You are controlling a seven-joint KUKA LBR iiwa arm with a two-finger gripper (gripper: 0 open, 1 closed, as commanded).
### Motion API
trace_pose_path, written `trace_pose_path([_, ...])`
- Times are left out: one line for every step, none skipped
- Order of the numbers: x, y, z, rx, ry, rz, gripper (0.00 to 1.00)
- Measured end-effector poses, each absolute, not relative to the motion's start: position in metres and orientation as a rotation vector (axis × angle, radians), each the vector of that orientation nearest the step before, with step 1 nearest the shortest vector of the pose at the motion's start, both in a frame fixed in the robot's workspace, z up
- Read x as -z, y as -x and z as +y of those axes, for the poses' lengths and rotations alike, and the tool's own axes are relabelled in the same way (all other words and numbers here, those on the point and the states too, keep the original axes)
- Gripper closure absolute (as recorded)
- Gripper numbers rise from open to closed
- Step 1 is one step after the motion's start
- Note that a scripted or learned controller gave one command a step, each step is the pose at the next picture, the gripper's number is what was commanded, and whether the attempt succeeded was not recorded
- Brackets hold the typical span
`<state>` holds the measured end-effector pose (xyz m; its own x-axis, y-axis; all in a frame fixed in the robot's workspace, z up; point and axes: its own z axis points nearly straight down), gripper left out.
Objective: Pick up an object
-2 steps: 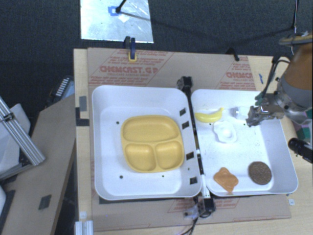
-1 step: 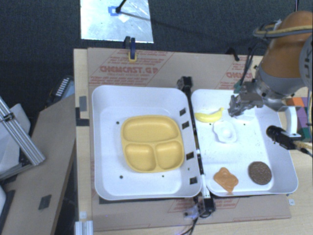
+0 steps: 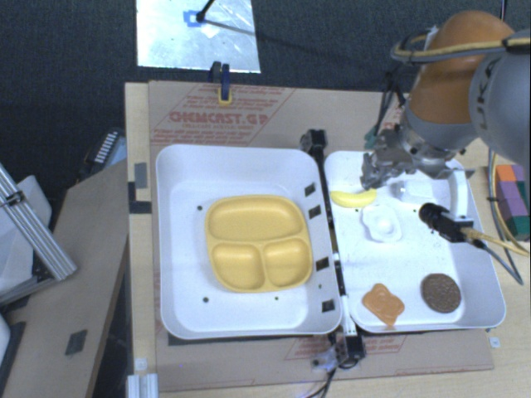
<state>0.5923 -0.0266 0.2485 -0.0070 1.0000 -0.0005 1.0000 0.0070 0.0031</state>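
My gripper [image 3: 371, 179] hangs low over the far left part of the right bin [image 3: 489, 305], right above the far end of a yellow banana [image 3: 353, 197]. A white egg-like piece [image 3: 382, 225] lies just in front of the banana. Near the bin's front edge sit an orange chunk [image 3: 383, 303] and a round brown cookie [image 3: 440, 292]. Nothing shows between the gripper and the banana that tells me whether they touch.
The left bin [image 3: 178, 222] holds a yellow three-compartment plate [image 3: 255, 243]. A black divider [image 3: 325, 222] with clips runs between the two bins. Cardboard lies under both bins, and a shiny metal sheet [image 3: 197, 23] sits at the far side.
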Motion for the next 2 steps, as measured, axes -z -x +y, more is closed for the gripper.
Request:
trace_pose_path([-0.25, -0.614, 0.03, -0.006, -2.21, 2.232, 1.0])
trace_pose_path([-0.246, -0.635, 0.088, -0.007, -2.21, 2.232, 1.0])
